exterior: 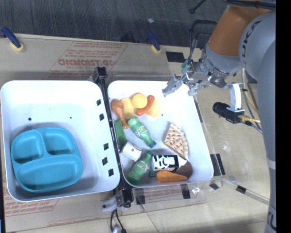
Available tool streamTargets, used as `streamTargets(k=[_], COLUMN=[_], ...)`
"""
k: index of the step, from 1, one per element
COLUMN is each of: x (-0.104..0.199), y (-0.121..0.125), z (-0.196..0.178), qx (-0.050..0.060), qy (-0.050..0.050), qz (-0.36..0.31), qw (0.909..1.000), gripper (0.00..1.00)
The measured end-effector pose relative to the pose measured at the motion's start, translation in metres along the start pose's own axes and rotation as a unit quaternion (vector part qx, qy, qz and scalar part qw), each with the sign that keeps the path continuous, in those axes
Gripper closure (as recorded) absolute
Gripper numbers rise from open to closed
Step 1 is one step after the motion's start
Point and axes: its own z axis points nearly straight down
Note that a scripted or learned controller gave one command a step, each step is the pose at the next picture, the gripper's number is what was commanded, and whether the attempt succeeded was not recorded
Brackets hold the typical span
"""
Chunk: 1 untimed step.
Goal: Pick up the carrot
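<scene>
Carrot [171, 176]: orange, tapered, smooth plastic, lying flat at front edge of right bin [202, 144], touching dark brown item [185, 169]. Tool [177, 85] hovers over bin's far rim, well apart from carrot; fingers [170, 88] spread, nothing held. Advise: approach from above, jaws across narrow width, avoid green bottles [140, 165] nearby.
</scene>
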Motion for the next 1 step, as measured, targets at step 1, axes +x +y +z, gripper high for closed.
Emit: streamTargets(k=[1], x=[0.0272], y=[0.0398], z=[0.1353], qx=[0.005], qy=[0.003], qz=[-0.066], qw=[0.9978], gripper=[0.0])
